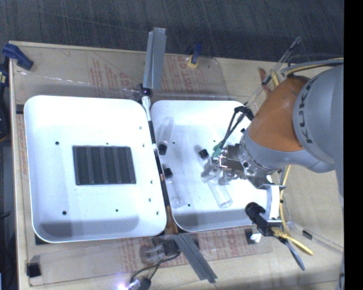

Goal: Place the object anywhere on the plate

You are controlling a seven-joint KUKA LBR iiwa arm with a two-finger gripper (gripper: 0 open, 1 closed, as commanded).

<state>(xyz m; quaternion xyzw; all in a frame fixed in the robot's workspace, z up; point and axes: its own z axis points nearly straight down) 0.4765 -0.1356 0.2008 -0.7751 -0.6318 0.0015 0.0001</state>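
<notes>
Arm over the right bin, placement apparently not yet made.
The gripper (221, 169) sat low at centre right beside a clear object (220, 193); its grasp state could not be told. No plate identifiable.

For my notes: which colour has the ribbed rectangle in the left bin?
Dark grey ribbed rectangle, clearest in the camera view.

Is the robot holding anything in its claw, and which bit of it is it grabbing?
It cannot be told. The gripper is low in the right bin, right at a clear object, but the view is too blurry to show a hold.
</notes>
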